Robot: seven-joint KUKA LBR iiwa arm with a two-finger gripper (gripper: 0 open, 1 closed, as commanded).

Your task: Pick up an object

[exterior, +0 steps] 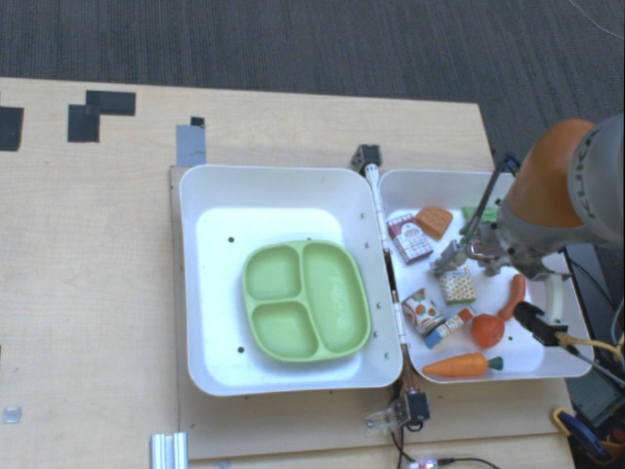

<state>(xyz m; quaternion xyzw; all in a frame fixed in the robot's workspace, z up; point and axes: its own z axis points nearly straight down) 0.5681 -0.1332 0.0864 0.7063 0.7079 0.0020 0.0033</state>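
While dark grey carpet fills the floor beyond it, a pale wooden bench carries two shallow white bins side by side. One left bin holds a single green divided plate with three compartments. One right bin holds the small things — a carrot near its front edge, a red-orange spoon, a maroon packet, an orange wedge, a speckled cube and two small cartons. Over this bin the grey arm, orange-banded, puts its gripper just above the speckled cube; whether its jaws are apart or together I cannot tell, and nothing is seen between them.
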